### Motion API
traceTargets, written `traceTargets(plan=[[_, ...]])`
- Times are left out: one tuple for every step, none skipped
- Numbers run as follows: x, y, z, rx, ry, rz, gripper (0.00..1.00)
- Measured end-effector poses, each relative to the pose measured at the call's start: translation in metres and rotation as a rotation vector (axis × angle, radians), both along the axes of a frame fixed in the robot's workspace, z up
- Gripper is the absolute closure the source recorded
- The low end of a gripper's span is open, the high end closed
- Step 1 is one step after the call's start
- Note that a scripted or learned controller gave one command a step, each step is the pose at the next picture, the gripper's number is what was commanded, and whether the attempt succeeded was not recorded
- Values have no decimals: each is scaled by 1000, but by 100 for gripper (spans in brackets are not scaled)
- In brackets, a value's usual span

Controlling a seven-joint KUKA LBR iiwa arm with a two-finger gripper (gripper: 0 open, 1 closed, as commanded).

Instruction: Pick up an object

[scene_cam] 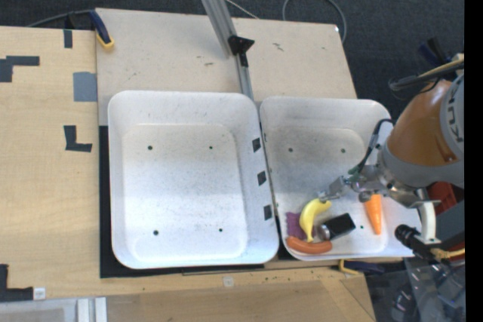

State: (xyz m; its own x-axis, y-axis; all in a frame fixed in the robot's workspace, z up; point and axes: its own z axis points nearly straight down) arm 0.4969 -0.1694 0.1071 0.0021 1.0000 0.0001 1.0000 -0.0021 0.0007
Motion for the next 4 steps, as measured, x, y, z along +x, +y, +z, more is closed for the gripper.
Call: traceTargets(plan=[[0,0,-19,-1,3,3,0],[0,1,-8,0,3,3,100],[-1,-4,35,-1,-1,2,100],[9,-7,92,-2,-4,4,100]])
